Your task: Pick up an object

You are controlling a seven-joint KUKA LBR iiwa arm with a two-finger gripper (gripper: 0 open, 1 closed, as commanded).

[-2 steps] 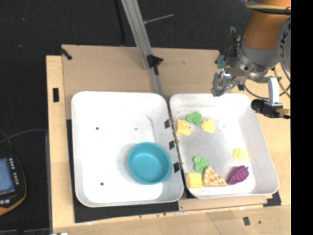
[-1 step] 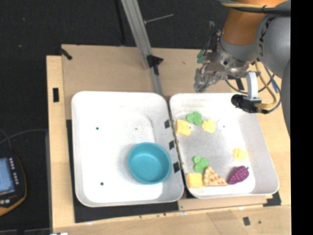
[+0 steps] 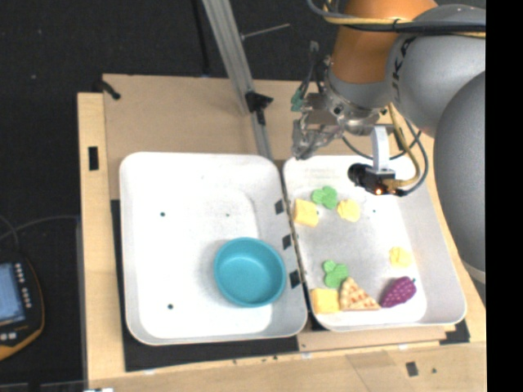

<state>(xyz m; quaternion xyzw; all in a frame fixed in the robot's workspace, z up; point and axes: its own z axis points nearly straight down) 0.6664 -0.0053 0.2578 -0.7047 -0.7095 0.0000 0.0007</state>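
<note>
Camera view from above: I see the grey arm coming in from the right, its orange band high over the far edge of the bench, and the gripper hanging down at the far left corner of the right bin, just above the rim where the two bins meet. I cannot tell from here how far the fingers are parted, and I see nothing between them. Cables loop around the wrist, and a small black fitting hangs beside them over the back of the right bin. The toys lie loose in that bin, all apart from the gripper: a yellow block nearest it, a green leafy piece just beside that, and a yellow piece next along. Further toward me there is a small yellow bit, a second green piece, a yellow cube, a pizza slice touching the cube, and a purple bunch of grapes. The left bin holds a blue bowl sitting upright near its front right corner. A slanted metal rail rises behind the bins, close to the gripper's left.
</note>
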